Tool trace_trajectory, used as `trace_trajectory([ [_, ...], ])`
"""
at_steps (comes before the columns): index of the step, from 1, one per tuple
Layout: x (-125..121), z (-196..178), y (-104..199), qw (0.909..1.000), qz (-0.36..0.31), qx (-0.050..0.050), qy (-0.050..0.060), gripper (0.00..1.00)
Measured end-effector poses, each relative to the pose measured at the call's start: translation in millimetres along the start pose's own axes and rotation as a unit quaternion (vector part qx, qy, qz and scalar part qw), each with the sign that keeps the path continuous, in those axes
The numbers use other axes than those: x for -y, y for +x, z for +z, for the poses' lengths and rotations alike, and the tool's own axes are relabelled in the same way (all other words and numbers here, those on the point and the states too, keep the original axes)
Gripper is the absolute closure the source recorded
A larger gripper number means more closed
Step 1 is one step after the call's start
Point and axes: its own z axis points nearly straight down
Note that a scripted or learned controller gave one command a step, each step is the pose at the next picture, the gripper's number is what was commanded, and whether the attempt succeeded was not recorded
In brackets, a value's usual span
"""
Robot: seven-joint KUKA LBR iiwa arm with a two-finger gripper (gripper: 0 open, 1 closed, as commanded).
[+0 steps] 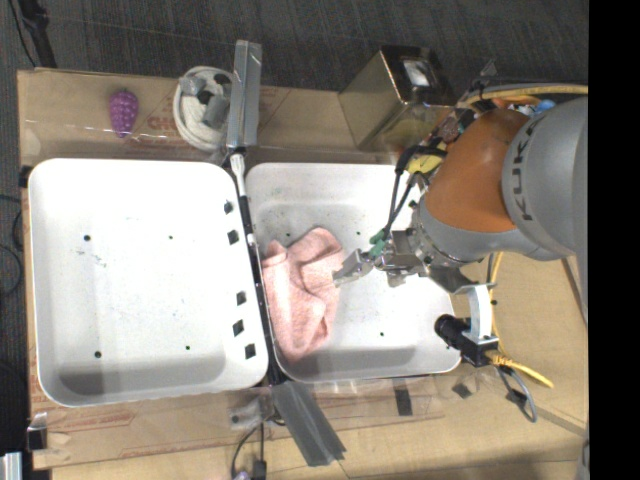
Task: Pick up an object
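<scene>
In the right white bin (400, 183) | crumpled pink cloth (298, 290) against left wall | gripper (350, 266) at cloth's right edge, finger state cannot be told | step: reaching to grasp | next: pinch a fold, lift

chunky grey arm (545, 173) with KUKA lettering, fat orange band (477, 173) above the wrist, yellow and black cables looped round it, small metal tool (352, 265)

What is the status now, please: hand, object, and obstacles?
Hand low in right bin, at edge of pink cloth. Cloth crumpled against divider side, not lifted. Grip unconfirmed. Nothing in the way.
</scene>
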Motion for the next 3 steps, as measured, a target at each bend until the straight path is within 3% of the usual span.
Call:
trace_trajectory([
  [1, 29, -3, 7, 0.9992, -0.041, 0.000, -0.001, 0.00],
  [2, -59, 98, 43, 0.9973, -0.073, 0.001, -0.002, 0.00],
  [3, -59, 89, 42, 0.9972, -0.074, 0.001, -0.001, 1.00],
])
